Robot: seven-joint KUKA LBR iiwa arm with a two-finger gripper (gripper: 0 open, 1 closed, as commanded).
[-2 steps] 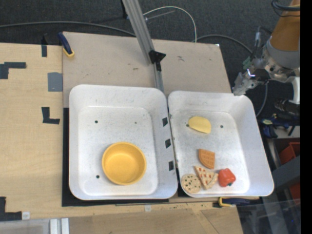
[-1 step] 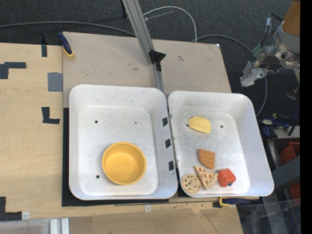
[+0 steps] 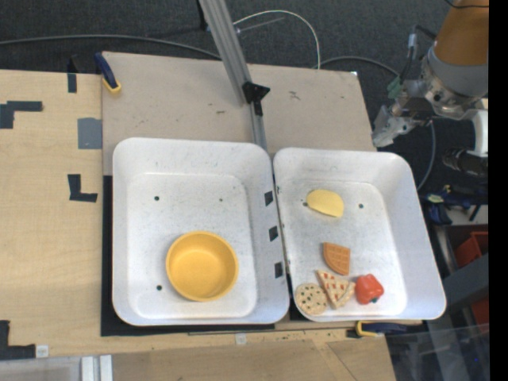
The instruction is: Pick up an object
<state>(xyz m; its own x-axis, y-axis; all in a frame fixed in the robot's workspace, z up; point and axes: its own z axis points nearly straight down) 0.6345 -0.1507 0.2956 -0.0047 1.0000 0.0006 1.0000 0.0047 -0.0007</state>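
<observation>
From my remote station, the pick has not begun: every candidate lies loose in the bins while the arm hangs outside them. Nearest the camera, along the front wall of the right bin [image 3: 413, 213], I see a row of toy foods: a round speckled cookie [image 3: 310, 298] touching a pizza slice [image 3: 336, 290], and just beside that a red piece that looks like a tomato or strawberry [image 3: 367, 289]. Just behind the pizza slice rests an orange waffle-like wedge [image 3: 337, 258], and farther back, standing apart, a pale yellow oval piece [image 3: 325, 203], perhaps a lemon or a potato chip; I cannot tell which. In the left bin [image 3: 127, 213] a yellow bowl [image 3: 202, 265] sits upright toward the front, alone. Beyond the bins, a grey metal rail [image 3: 226, 34] slants across the tan bench board [image 3: 167, 94]. At the far right, past the rear corner of the right bin, the gripper [image 3: 389, 129] hangs over the dark floor, clear of both bins and well apart from every toy, with nothing visible in it; its jaws blur into cables and I cannot tell whether they are spread or pressed together. I judge the whole task still ahead: choosing a target, travelling over the bin, descending, closing and lifting.
</observation>
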